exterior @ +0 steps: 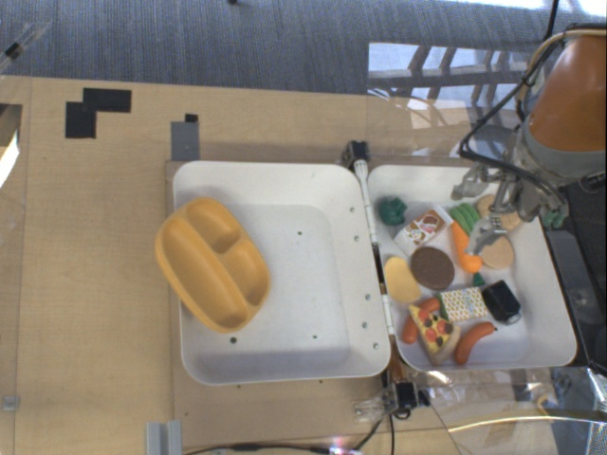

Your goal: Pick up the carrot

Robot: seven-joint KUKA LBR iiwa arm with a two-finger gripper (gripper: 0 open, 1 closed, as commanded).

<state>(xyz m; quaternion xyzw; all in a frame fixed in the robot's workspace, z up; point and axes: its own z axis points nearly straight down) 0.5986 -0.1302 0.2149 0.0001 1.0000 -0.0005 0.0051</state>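
Clutter fills the right-hand bin (560, 335), and the carrot (463, 250) lies in the thick of it, a small orange stick running roughly top to bottom in the upper middle of that bin. A brown disc (433, 266) sits just to its left, a green leafy piece (465, 216) touches its upper end, and a pale tan round (497, 253) lies right beside it on the right. That crowding, I'd say, is why the arm comes in high from the frame's right and hangs its tool (493, 224) over the bin's upper right, just above and to the right of the carrot, not yet on it. Nothing is between the tool's parts that I can make out, and from this angle I cannot tell whether it is spread or closed.

Room to move is tight. The bin's far wall is close behind the tool, and neighbours flank the carrot on both long sides, so a descent looks likely to nudge something. The left bin (285, 349) is far more open, holding a yellow divided tray (211, 263) at its left end, well apart from the work. Beyond both bins the counter (85, 282) lies bare wood.
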